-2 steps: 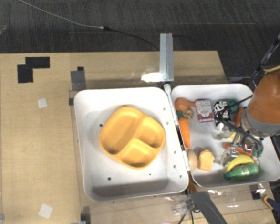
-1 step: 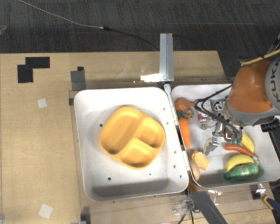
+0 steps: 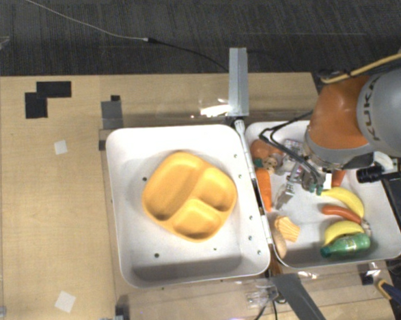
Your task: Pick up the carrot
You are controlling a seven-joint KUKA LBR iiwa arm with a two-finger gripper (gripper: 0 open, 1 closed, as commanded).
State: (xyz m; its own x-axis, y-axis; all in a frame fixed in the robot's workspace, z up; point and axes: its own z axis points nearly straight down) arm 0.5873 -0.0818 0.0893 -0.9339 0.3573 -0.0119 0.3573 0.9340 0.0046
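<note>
**Currently: gripper above right bin, carrot at left wall**

The carrot [image 3: 264,188] lies lengthwise against the left wall of the right bin [image 3: 391,245]. The gripper [image 3: 293,187] sits just beside it, fingers apart, nothing between them. Bananas [image 3: 346,200] lie near the right.

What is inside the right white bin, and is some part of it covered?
In the right white bin lie an orange carrot, two yellow bananas, a red sausage-like piece and a green item. The grey arm covers the bin's upper part.
</note>
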